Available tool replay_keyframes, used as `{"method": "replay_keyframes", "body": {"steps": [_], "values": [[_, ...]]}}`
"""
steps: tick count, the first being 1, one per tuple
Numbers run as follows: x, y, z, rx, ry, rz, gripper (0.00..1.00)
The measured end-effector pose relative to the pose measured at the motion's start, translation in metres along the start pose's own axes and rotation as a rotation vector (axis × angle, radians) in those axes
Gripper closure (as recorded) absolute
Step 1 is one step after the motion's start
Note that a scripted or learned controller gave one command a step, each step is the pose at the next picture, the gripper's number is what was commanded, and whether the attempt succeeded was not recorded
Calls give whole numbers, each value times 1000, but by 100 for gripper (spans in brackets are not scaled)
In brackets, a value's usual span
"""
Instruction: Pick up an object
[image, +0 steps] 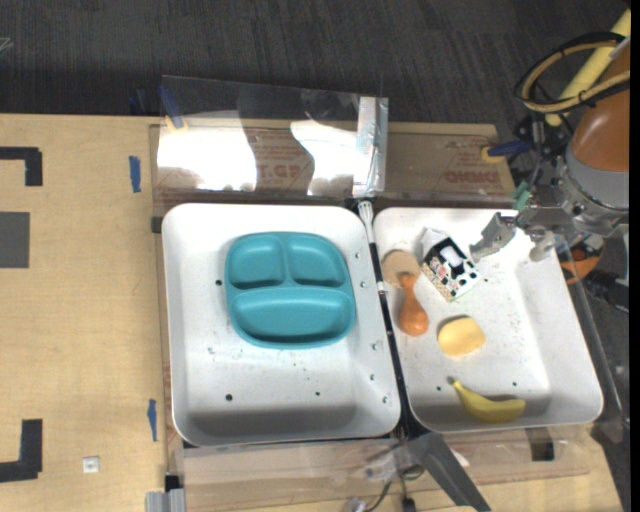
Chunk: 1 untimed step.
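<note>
The two-finger metal pincer (515, 237) stands apart and empty, at 2 o'clock over the right white bin (560, 345), near the black-and-white patterned small box (447, 266)

- The left bin (190, 330) holds a teal divided plate (290, 288) lying flat near its middle.
- The right bin (560, 350) holds a wooden-handled orange tool (408, 296) by its left wall, a small black-and-white patterned box (446, 267) just beside it, a yellow lemon (461, 336) below the box, and a banana (487, 402) near the front rim.
- The end effector (515, 237) hangs over the right bin's upper right part, its fingers spread, nothing between them.
- Both bins sit on a tan worktop (70, 330).
</note>
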<state>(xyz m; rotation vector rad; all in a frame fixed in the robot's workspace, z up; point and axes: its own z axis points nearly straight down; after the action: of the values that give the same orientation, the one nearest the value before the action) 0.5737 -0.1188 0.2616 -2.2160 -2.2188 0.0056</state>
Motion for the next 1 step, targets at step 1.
{"method": "replay_keyframes", "body": {"steps": [1], "values": [[5,91,124,2,0,-192,0]]}}
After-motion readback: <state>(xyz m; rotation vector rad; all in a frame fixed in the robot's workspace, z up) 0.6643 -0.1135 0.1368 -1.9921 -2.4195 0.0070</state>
